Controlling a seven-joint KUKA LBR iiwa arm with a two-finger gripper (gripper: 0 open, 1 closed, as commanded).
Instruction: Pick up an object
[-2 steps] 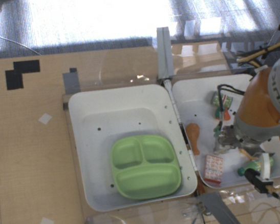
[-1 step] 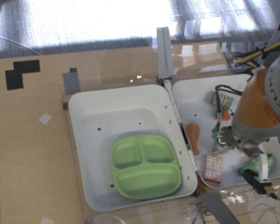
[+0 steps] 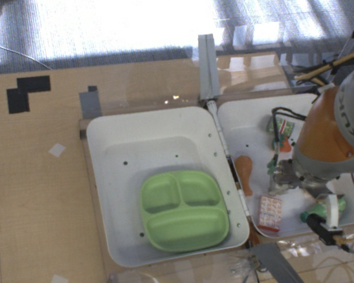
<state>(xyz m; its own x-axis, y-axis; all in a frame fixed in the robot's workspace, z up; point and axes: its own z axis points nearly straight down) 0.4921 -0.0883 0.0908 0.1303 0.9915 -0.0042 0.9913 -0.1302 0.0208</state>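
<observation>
In the camera view, a green plastic plate with three sections [image 3: 184,210] lies low in the left white bin [image 3: 108,140]. The right white bin [image 3: 244,128] holds an orange chicken-leg toy [image 3: 244,172], a small red and white packet [image 3: 271,212] and a green and white wrapper [image 3: 282,128]. The gripper [image 3: 278,174] hangs at middle right between them. I cannot tell how it is set. It could close on nothing because the toys lie off to its sides.
</observation>
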